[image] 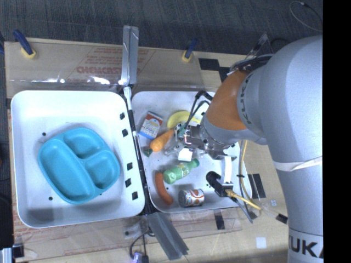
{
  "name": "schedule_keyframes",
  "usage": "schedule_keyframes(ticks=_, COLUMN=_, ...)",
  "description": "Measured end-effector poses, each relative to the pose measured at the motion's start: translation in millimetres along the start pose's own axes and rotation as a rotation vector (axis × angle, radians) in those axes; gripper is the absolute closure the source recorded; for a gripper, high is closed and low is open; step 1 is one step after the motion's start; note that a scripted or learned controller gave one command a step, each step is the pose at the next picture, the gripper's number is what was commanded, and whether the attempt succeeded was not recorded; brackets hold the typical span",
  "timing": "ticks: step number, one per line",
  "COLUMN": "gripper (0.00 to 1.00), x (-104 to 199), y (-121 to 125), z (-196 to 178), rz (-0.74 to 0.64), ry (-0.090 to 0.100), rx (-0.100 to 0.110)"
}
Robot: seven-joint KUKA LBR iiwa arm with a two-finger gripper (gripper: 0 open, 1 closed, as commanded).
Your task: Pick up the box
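The box [150, 125] is a small carton with blue, white and red print, lying in the upper left part of the right bin [164, 100]. My gripper [184, 142] hangs low over the middle of that bin, to the right of the box and apart from it, with an orange carrot [159, 142] between them. Nothing shows as held.
Around the gripper lie a yellow banana [177, 117], a green bottle [179, 172], a red sausage [163, 188] and a can [191, 197]. The left bin [27, 108] holds a blue divided plate [78, 164]. A metal divider [130, 53] stands between the bins.
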State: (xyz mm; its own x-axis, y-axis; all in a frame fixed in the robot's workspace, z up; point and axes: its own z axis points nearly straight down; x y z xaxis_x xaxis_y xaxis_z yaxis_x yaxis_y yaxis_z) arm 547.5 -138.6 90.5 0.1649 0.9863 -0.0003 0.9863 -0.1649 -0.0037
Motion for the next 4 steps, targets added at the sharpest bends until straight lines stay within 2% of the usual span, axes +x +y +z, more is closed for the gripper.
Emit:
schedule_keyframes(ticks=1, gripper=0.00, x=6, y=10, z=-1, rz=0.009, ry=0.000, rx=-0.002)
schedule_keyframes(ticks=2, gripper=0.00, x=66, y=68, z=-102, rz=0.162, ry=0.001, rx=-0.001)
schedule_keyframes(ticks=3, gripper=0.00, x=67, y=-77, z=-173, rz=-0.011, ry=0.001, rx=0.000)
schedule_keyframes(ticks=4, gripper=0.00, x=67, y=-41, z=-217, rz=0.035, ry=0.000, rx=-0.001)
